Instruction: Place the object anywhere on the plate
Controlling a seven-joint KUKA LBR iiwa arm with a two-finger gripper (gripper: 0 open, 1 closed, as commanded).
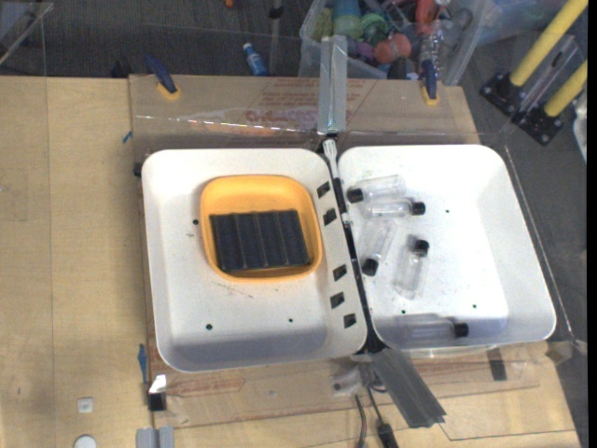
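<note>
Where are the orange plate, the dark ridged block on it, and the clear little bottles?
orange plate (pixel 216 197): camera view, upper left rim.
dark ridged block (pixel 259 241): camera view, its middle.
clear little bottles (pixel 409 267): camera view, one bottle's body.

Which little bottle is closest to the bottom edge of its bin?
The vial lying sideways along the right bin's near edge, cap pointing right. The other vials sit higher up, nearer the divider.

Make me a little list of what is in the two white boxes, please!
left bin: holds an orange plate
on plate: dark ridged block, lying flat
right bin: holds clear vials with black caps, about five
vial examples: one near the top, one at the front edge
vials on plate: none
</note>
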